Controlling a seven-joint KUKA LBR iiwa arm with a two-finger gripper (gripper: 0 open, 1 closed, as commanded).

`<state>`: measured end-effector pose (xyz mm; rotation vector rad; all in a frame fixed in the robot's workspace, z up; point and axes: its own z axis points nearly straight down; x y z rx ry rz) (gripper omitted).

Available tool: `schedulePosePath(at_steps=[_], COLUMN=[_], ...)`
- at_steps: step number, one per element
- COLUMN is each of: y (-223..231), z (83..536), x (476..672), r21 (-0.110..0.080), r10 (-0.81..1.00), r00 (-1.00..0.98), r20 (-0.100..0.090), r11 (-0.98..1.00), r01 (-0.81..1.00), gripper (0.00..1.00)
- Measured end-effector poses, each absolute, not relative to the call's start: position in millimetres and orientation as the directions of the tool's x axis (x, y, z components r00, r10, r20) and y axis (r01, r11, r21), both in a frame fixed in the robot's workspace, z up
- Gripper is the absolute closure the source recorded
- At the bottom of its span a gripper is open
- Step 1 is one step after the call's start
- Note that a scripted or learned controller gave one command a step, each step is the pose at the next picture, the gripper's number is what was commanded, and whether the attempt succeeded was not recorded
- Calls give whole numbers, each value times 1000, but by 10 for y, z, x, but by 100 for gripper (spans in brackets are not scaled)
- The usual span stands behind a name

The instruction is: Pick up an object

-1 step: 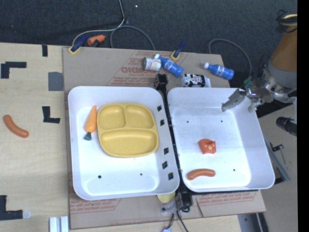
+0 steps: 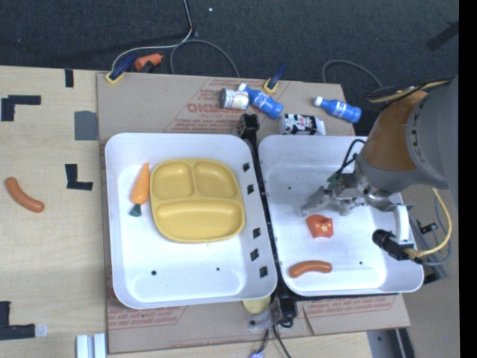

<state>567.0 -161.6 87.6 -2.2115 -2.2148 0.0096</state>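
Note:
In the right bin (image 2: pixel 298 162) lie a small red piece (image 2: pixel 320 227) and, nearer the front wall, an orange-red sausage (image 2: pixel 309 268). My gripper (image 2: pixel 319 203) reaches in from the right and sits low in that bin, just above and left of the red piece. Its fingers (image 2: pixel 311 206) look spread, with nothing between them. The left bin (image 2: pixel 127 274) holds a yellow divided plate (image 2: pixel 197 200) and an orange carrot (image 2: pixel 140 184) beside the plate's left edge.
Another sausage (image 2: pixel 24 195) lies on the bench far left. Behind the bins stand blue and white bottles (image 2: pixel 253 99), a second blue bottle (image 2: pixel 339 109) and a small black-and-white box (image 2: pixel 302 124). Cables and clamps (image 2: pixel 138 63) run along the back edge.

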Motion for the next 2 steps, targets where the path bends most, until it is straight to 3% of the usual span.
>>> schedulePosePath(at_steps=[1,2], y=[-978,-1014], z=[867,973], x=[5217,5232], r21=[8,6], r10=[1000,1000], r00=[-3,1], r20=[-4,-4], r11=[3,-1], r01=[1000,1000], gripper=[0,100])
